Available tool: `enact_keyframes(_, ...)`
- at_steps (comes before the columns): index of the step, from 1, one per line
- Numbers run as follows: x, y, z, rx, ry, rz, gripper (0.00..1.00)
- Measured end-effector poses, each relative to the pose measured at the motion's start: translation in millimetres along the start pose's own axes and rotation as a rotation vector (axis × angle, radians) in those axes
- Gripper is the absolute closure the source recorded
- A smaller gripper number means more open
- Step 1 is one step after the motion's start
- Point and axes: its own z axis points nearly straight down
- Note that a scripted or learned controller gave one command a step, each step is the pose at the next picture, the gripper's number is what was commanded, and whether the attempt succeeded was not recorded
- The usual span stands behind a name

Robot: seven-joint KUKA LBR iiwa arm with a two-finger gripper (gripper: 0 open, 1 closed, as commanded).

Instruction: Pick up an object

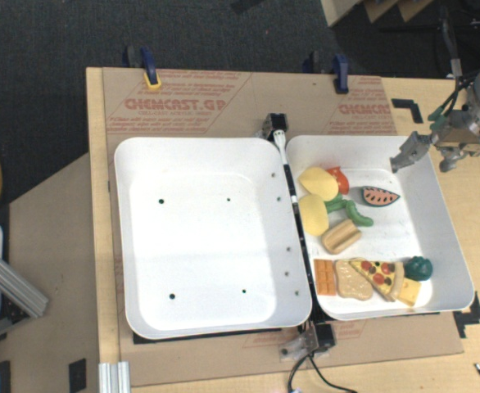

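Two shallow white bins are shown side by side on a bench; the left bin (199, 236) carries nothing to grasp, while the right bin (436, 219) holds a cluster of small toy foods. The gripper (427, 150) is seen at the right bin's far right corner, above the rim and well apart from the toys; its two fingers are spread, with nothing between them. Candidates for picking are grouped toward the bin's left and near sides: two yellow lemons (319, 183) touching one another, a red tomato (338, 178) just behind them, a green pepper (350, 211), a watermelon slice (380, 196) lying alone, a bread roll (341, 237), a waffle (324, 276), a pizza slice (375, 275) and a broccoli floret (418, 267). The items are judged to be light, rigid moulded plastic with smooth, somewhat slippery skins. The watermelon slice, being isolated, is judged the easiest target; it would best be taken across its narrow width. The rounded lemons are likely to squirt from a pinch unless gripped across their middle.
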Motion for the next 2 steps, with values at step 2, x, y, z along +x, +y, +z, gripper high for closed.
enact_keyframes(2,53,-46,180,-0.003,0.002,-0.001,0.00)
